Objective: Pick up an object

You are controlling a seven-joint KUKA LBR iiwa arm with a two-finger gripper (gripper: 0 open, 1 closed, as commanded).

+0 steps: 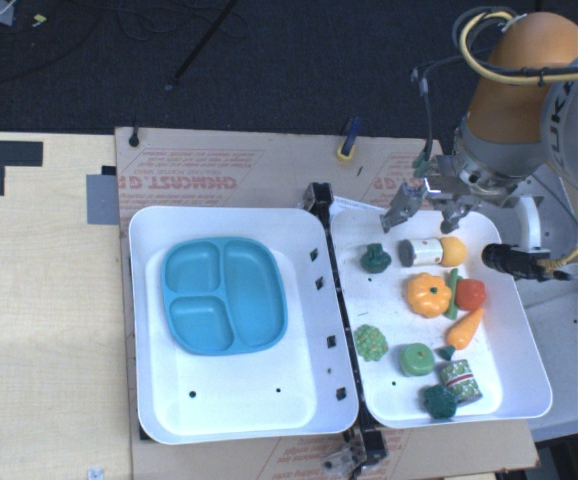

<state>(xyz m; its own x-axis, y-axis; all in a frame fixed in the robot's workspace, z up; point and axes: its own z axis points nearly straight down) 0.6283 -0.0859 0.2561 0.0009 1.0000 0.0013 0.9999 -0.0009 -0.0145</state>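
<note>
While nothing has yet left the right bin (529, 368), the gripper (431, 206) hangs over that bin's far end with its two dark fingers spread wide and nothing between them, so the pick is judged to be at its very start: the descent, the close and the lift are all left to do. Nearest the gripper, just on its near side, lies a small white bottle (425, 252) on its side, dark cap pointing toward the left bin (159, 388), with a yellow lemon (453, 250) touching its other end; this looks the likeliest target, though the picture cannot confirm it. Left of the bottle sits a dark green broccoli piece (375, 259). Nearer the camera from the bottle rest an orange pumpkin (428, 294), a red tomato (470, 294) and a carrot (465, 328), crowded together. Further toward the near edge lie a pale green floret (371, 342), a round green piece (417, 358) and a small printed packet (460, 379). A blue divided tray (224, 295) sits in the left bin.
</note>
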